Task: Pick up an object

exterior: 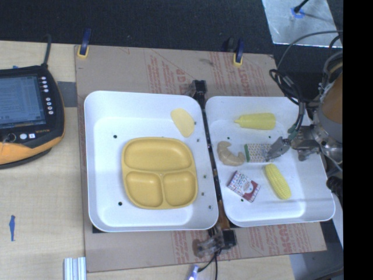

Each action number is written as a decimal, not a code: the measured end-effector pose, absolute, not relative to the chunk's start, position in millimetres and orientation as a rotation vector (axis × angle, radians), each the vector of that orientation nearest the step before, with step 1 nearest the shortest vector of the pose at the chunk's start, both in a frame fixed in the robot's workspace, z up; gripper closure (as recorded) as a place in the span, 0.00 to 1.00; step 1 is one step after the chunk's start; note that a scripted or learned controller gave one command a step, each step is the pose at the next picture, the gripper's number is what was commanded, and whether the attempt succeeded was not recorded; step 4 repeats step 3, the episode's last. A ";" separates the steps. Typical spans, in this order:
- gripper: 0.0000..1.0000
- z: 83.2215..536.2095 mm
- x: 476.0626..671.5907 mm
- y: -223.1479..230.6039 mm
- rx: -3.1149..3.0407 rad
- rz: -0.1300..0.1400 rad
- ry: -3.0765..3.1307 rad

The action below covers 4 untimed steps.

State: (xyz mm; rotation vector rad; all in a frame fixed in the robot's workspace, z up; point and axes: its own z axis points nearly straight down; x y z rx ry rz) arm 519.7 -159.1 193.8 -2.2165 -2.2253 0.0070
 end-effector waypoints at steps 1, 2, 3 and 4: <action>0.00 93.0 499.9 -159.5 -2.215 0.004 -2.227; 1.00 102.6 499.3 -160.3 -2.208 0.008 -2.231; 1.00 192.0 493.1 -73.8 -2.209 0.004 -2.231; 1.00 192.0 493.1 -73.8 -2.209 0.004 -2.231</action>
